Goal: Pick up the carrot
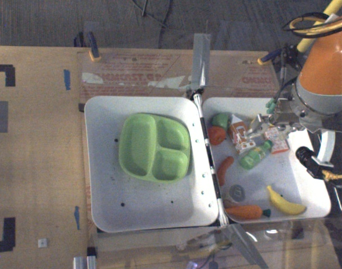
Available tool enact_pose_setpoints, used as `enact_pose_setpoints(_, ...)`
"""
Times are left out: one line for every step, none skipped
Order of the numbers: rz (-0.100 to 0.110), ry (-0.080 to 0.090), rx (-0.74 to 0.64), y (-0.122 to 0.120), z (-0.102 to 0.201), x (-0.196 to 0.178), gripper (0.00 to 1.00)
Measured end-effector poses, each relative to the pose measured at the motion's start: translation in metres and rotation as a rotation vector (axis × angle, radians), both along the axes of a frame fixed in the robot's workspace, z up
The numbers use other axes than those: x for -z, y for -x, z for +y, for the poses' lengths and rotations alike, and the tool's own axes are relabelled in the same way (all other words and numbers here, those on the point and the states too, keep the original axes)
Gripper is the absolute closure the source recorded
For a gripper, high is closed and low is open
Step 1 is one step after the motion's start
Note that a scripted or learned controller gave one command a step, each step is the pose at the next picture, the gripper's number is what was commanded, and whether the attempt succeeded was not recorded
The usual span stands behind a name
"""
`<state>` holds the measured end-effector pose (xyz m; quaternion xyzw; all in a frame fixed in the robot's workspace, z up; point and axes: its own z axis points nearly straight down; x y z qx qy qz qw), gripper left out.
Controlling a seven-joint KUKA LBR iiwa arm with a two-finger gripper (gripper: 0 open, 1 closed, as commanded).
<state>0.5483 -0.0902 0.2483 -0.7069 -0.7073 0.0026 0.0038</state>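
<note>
The carrot (245,212) is orange with a green stem end. It lies flat along the near wall of the right bin (312,190), stem pointing right. My gripper (264,124) hangs over the far part of that bin, above a small carton and a green bottle (254,155). That puts it well behind the carrot, apart from it. Nothing of the carrot is near the gripper.
A yellow banana (285,202) lies just right of the carrot and a grey round lid (236,193) just behind it. A red chili (225,169), a red-and-green fruit (217,130) and a red-white carton (240,137) crowd the bin's left and far side. The left bin (103,167) holds a green divided plate (155,147).
</note>
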Motion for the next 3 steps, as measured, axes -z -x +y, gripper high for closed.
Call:
enact_pose_setpoints(-0.001, 0.003, 0.114, 0.062, 0.103, 0.067, 0.00)
enact_pose_setpoints(-0.006, 0.001, -0.108, 0.046, 0.025, 0.067, 0.00)
enact_pose_setpoints(-0.012, -0.001, 0.060, 0.067, -0.003, 0.160, 0.00)
